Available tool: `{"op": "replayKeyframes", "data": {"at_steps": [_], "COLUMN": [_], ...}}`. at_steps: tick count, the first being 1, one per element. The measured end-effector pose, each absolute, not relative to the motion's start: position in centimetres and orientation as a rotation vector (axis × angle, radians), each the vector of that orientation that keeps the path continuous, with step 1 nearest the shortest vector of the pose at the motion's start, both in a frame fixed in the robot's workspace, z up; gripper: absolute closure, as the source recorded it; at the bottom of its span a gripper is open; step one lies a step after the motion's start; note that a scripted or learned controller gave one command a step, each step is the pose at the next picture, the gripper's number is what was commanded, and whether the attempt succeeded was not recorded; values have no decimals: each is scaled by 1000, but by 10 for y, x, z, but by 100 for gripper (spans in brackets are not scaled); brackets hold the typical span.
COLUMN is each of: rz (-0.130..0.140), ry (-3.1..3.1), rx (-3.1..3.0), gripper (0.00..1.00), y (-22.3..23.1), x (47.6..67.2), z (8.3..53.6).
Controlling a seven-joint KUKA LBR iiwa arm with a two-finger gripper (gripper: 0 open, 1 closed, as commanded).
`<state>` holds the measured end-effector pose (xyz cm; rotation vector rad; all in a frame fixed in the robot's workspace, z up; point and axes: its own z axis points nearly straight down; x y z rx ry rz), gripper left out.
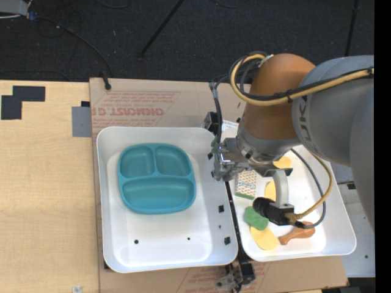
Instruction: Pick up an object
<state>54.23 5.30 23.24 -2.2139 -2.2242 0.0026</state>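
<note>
- You look down on a pale wooden bench [43, 194] with black and grey patches near its far edge.
- A printed cardboard sheet [140, 102] lies on the bench.
- One white bin [159, 246] and a second white bin [337, 234] sit side by side on the cardboard sheet.

Bench [43, 194]: a cardboard sheet [140, 102] lies on it, and my two bins sit on the sheet, side by side and touching. Left bin [110, 163]: one divided plate [157, 179] in it, toward the rear. Right bin [342, 237]: my arm [287, 115] hangs over its rear half. A patterned card [246, 183] lies near the left wall, a small lump [256, 218] before it, a flat disc [266, 238] at the front, and a handled piece [297, 234] just right of the disc.
</note>
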Motion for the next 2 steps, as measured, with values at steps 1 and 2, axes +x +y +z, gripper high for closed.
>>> {"op": "replayKeyframes", "data": {"at_steps": [1, 2], "rz": [3, 5], "ry": [-2226, -2222], "rx": [-2212, -2218], "gripper": [100, 0], "y": [105, 103], "x": [528, 528], "z": [239, 239]}}
